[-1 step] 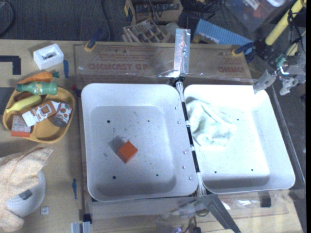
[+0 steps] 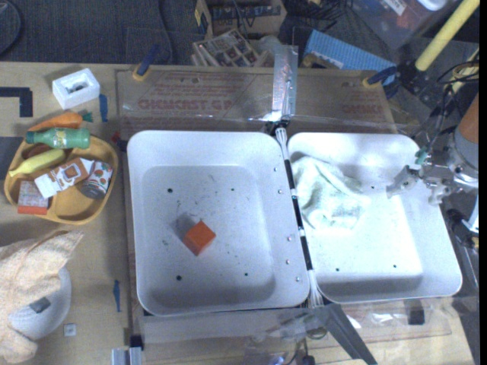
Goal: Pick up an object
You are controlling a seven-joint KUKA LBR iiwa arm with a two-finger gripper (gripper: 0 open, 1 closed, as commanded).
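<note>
Camera view: orange block (image 2: 200, 237) lies loose in left bin (image 2: 152, 158), about 7 o'clock of centre. Cloth (image 2: 327, 196) in right bin (image 2: 426, 265). Gripper (image 2: 417, 177) hovers at 3 o'clock rim, probably staging; grip state can't be told.

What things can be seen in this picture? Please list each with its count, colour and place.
bins: 2, white, side by side on the bench
block: 1, orange, in the left bin
cloth: 1, white, in the right bin, near its left wall
bowl: 1, yellow, left of the bins, filled with toy food
bottle: 1, green, on the bowl's top edge
box: 1, white, above the bowl
gripper: 1, grey, over the right bin's right edge
</note>
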